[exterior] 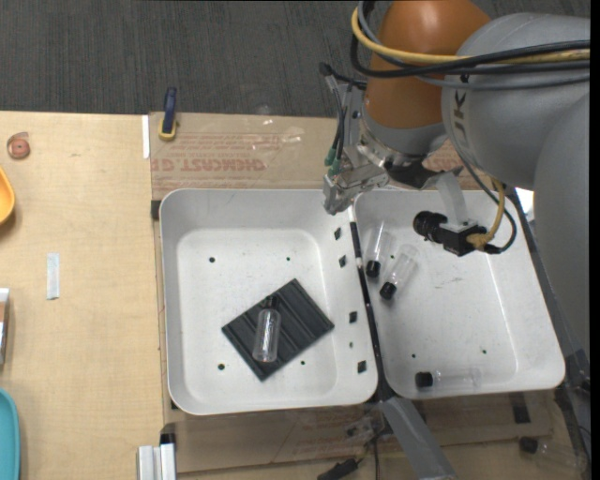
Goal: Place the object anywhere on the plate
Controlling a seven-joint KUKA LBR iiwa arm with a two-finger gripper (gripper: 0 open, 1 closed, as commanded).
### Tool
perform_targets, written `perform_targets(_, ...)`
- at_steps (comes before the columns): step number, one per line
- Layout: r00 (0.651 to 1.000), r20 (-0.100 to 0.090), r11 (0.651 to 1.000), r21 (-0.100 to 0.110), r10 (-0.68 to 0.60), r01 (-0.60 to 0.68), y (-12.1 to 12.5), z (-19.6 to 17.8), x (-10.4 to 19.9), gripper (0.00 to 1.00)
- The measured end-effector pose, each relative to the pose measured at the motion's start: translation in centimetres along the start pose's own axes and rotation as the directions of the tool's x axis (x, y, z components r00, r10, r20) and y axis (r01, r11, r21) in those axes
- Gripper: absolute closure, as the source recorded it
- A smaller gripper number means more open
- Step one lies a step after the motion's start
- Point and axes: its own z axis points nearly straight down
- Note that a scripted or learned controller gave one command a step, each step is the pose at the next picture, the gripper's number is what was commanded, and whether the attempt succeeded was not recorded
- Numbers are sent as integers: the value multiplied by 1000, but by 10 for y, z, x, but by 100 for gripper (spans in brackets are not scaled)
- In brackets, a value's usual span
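While the claw (pixel 339 199) state cannot be told, clear plastic vials (pixel 391 272) at three o'clock look light, slippery; grip mid-barrel.

Even, bright overhead light fills the scene. The left white bin (pixel 187 234) and the right white bin (pixel 497 319) come close to blowing out, with soft grey shadows along their inner walls. The arm (pixel 525 84) is near the lens, large and slightly soft, with a glossy highlight on its orange band (pixel 422 28). Small items look sharp enough.
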Motion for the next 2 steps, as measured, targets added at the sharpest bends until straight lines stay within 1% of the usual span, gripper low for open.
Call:
perform_targets(1, 894, 0, 894, -5, -447, 447, 35, -53, 50, 100)
perform_targets(2, 671, 0, 671, -5, -741, 741, 13, -47, 75, 100)
